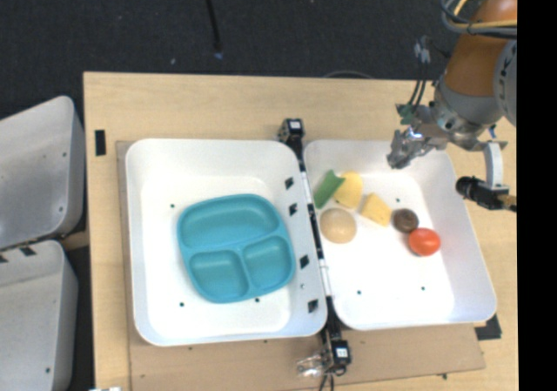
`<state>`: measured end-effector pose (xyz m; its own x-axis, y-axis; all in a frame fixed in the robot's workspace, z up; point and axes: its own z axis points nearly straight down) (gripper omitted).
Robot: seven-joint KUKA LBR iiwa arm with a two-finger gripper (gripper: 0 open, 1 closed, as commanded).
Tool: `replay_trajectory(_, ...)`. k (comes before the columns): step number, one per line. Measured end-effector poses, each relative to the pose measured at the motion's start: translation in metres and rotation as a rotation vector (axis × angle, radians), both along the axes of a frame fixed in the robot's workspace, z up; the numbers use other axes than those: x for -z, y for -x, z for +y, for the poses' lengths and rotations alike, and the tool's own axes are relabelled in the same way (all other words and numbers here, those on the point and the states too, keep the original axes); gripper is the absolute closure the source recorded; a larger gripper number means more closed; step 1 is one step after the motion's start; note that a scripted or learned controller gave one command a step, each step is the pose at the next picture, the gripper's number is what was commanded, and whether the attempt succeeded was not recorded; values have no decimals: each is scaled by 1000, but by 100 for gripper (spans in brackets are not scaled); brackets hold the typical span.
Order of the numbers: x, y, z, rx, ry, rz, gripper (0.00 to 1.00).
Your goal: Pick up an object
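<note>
Approach step, by my read: the gripper (406,154) hangs over the far edge of the right bin (452,293), nothing between its fingers; whether they are spread or closed I cannot tell. Nearest pick is the yellow wedge (376,209), small and blocky, mid-bin just beside a brown ball (405,220). The next move calls for a descent squarely over it.

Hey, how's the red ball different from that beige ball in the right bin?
The red ball is bright red, while the beige ball is pale tan. The red ball looks slightly smaller than the beige ball. The red ball sits toward the bin's right side beside a small brown piece; the beige ball lies near the divider, below a green and yellow piece. Both are roundish and rest in the right bin.
</note>
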<state>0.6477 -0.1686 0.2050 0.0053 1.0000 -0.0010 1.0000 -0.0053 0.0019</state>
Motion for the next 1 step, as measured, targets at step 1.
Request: replay_trajectory(1,-26,-1,-2,-3,-1,2,100)
